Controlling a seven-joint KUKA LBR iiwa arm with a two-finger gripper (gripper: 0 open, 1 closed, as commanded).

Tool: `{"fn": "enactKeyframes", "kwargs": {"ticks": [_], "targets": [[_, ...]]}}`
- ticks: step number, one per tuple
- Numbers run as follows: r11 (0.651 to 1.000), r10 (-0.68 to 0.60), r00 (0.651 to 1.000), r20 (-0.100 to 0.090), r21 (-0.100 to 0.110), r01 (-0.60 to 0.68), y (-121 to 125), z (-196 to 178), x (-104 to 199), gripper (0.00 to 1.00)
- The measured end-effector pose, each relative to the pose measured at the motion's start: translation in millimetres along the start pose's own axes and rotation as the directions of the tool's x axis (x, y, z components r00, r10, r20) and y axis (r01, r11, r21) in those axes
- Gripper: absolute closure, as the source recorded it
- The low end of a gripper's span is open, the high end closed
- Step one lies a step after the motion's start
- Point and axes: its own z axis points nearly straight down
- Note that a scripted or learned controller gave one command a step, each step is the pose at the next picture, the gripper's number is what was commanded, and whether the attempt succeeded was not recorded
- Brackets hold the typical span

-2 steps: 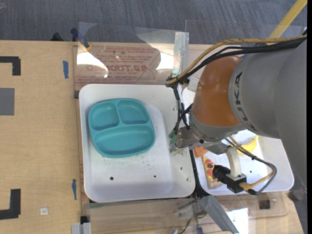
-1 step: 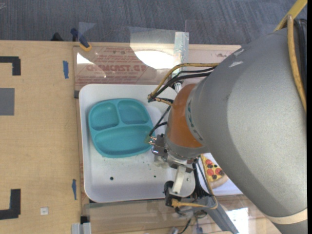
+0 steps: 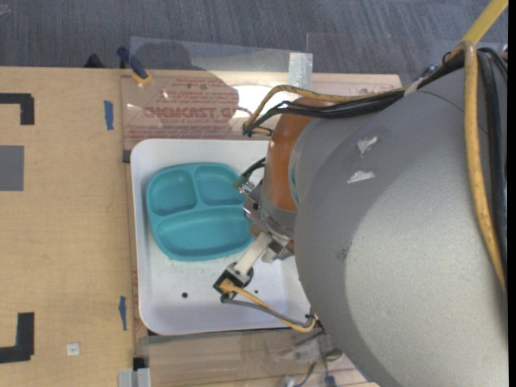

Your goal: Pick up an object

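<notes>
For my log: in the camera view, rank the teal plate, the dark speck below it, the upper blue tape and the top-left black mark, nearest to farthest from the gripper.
From the gripper:
1. teal plate, right beside it.
2. dark speck, lower left.
3. blue tape, upper left.
4. black mark, far left.

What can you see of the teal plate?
The plate is teal and smooth like plastic, with rounded corners and three compartments: two small ones above and one large one below, all empty. It lies flat, right way up, on the floor of the white bin, toward its upper left. Its right edge passes under the arm, so contact there cannot be judged.
</notes>
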Motion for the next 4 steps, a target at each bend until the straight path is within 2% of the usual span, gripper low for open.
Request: {"fn": "enactKeyframes", "kwargs": {"ticks": [1,2,3,4], "targets": [[0.986,0.169,0.986,0.003,0.000,-0.169,-33,-16,52,1.00],[0.841,0.541,0.841,0.000,-0.002,-0.541,-46,-17,54,1.00],[0.842,0.540,0.842,-0.009,0.001,-0.540,-61,-184,40,1.00],[0.970,0.241,0.970,0.008,-0.001,-0.241,-60,-77,36,1.00]]}}
